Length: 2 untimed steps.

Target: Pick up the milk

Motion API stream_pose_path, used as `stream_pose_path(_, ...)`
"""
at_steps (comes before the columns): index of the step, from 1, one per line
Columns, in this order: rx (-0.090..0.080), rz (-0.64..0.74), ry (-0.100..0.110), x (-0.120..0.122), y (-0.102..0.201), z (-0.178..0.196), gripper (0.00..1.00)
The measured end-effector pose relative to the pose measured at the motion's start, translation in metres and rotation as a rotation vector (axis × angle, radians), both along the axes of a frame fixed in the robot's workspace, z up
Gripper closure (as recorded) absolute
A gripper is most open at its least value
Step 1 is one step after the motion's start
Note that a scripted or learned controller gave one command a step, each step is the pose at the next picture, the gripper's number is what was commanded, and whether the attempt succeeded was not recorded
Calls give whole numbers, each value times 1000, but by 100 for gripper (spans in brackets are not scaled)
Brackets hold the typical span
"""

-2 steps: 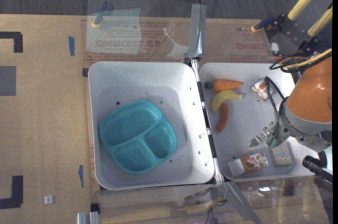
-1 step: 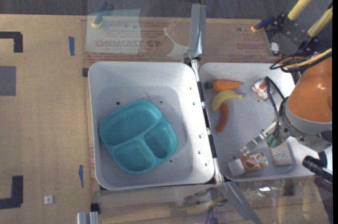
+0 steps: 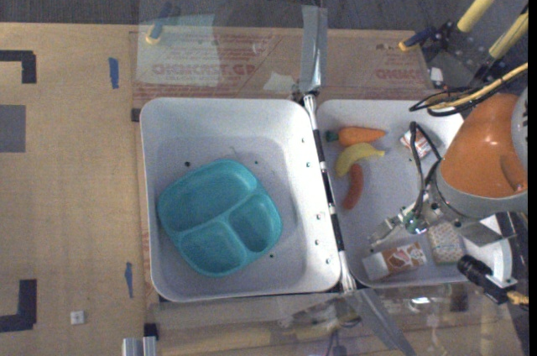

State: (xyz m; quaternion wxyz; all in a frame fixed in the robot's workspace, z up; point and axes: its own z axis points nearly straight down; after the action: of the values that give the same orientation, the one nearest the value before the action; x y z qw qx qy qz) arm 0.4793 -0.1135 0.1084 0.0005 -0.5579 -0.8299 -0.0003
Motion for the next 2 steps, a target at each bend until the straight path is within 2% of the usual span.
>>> stream_pose_path(1,-3,-223,-3,0,-35,6,0)
stream_pose_path(2,0,62,1,0,17,4,0)
